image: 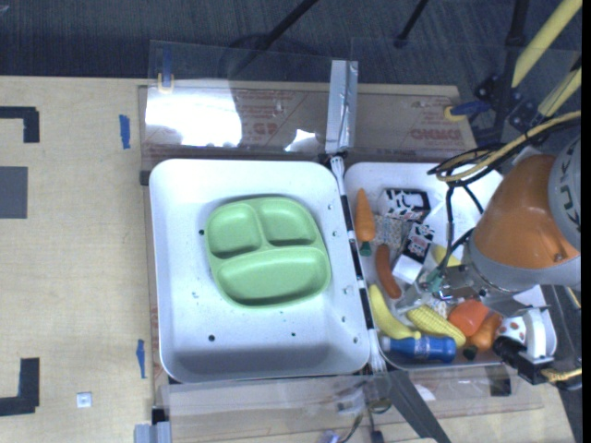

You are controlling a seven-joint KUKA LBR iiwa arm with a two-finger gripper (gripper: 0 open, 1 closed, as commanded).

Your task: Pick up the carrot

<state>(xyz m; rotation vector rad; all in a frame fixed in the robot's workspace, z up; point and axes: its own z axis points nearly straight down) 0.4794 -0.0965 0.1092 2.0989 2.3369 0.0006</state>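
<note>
The carrot (pixel 366 214) is a slim orange piece lying lengthwise along the left wall of the right bin (pixel 403 171), near its far end. My gripper (pixel 432 282) hangs low over the middle of that bin, below the arm's orange band (pixel 523 221). It sits to the right of the carrot and nearer the camera, apart from it, above the jumble of toy food. Nothing of the carrot is under it.
Around the gripper lie a brown sausage (pixel 389 281), a banana (pixel 384 314), a corn cob (pixel 434 321), a blue piece (pixel 426 347), an orange fruit (pixel 468 317) and black-and-white packets (pixel 406 221). The left bin (pixel 175 247) bears a green divided plate (pixel 267 249).
</note>
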